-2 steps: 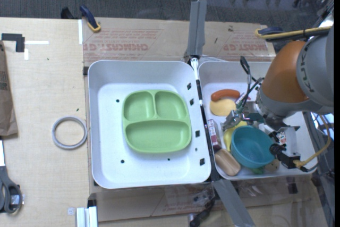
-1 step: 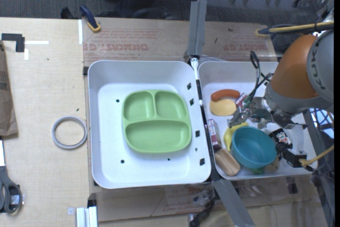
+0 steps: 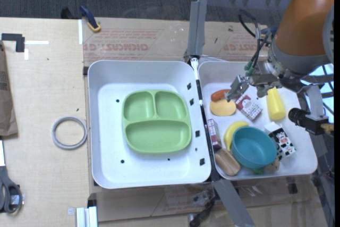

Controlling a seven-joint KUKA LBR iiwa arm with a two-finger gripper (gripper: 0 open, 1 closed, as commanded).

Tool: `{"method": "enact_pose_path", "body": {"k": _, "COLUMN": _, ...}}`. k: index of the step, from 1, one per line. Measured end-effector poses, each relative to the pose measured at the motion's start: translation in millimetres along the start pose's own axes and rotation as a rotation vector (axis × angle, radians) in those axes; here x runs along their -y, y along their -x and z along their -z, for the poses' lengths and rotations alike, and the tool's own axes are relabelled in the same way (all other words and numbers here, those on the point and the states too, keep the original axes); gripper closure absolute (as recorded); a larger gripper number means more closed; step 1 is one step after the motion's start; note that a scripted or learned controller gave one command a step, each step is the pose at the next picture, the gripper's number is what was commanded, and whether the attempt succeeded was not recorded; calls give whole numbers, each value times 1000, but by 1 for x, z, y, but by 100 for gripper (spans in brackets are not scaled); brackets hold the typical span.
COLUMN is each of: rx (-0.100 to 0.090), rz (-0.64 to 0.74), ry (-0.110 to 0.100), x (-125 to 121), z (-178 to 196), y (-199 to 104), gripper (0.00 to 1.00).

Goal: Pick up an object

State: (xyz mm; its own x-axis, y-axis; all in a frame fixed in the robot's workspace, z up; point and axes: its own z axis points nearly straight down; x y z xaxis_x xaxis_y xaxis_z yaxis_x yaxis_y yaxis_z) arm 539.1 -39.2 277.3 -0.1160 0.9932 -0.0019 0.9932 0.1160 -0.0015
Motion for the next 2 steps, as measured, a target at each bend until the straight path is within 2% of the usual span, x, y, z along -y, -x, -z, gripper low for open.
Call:
{"method": "enact_pose_path", "body": {"k": 1, "rx": -1, "rz": 248, "ry": 0, "x": 8, "z": -7, "y": 3, "gripper": 0}}
{"method": "enact_pose_path", "body": {"k": 2, "rx": -2, "rz": 369, "ry": -1, "x": 16, "z": -87, "y": 42, "gripper": 0}}
